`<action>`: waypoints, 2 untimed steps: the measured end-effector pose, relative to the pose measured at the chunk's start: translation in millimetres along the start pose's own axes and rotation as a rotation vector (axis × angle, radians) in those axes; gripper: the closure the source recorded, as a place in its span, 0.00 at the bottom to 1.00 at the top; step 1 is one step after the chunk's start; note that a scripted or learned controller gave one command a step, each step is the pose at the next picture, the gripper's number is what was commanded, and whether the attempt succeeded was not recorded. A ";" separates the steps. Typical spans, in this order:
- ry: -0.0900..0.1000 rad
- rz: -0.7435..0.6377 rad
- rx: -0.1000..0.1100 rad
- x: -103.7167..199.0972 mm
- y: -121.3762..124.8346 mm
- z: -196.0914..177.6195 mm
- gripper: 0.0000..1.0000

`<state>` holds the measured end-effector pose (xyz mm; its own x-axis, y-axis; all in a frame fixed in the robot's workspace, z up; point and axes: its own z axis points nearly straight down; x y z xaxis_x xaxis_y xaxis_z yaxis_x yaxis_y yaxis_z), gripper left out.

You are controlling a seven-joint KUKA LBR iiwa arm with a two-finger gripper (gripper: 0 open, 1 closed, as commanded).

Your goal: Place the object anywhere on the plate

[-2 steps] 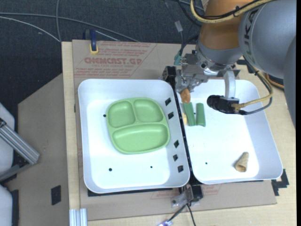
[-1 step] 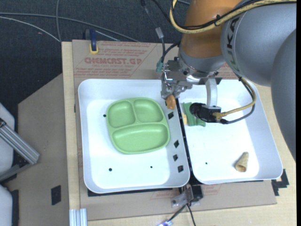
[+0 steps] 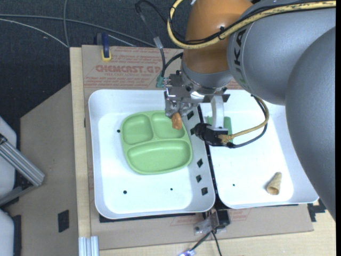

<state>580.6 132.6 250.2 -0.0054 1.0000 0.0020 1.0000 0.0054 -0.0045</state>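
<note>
1. The fingers [image 3: 171, 106] of the gripper [image 3: 175, 111] are pinching a small orange-brown object [image 3: 176, 122], which is hanging from their tips.
2. Directly beneath the fingers, the green plate [image 3: 155, 157] is lying in the left bin [image 3: 104, 159]; the object is hovering over the plate's upper right compartment.
3. Judging by its size, the object is probably light and somewhat soft, like a food piece, so a gentle pinch across its upper end seems enough.
4. Away from the fingers, toward the near right, a tan cone-shaped piece [image 3: 274, 183] is lying in the right bin [image 3: 256, 193].
5. A short drop should be safe; nothing looks fragile.
</note>
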 end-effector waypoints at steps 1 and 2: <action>-0.001 0.000 0.000 45.4 -15.1 11.8 1.00; -0.001 0.005 -0.001 42.8 -14.2 11.1 0.00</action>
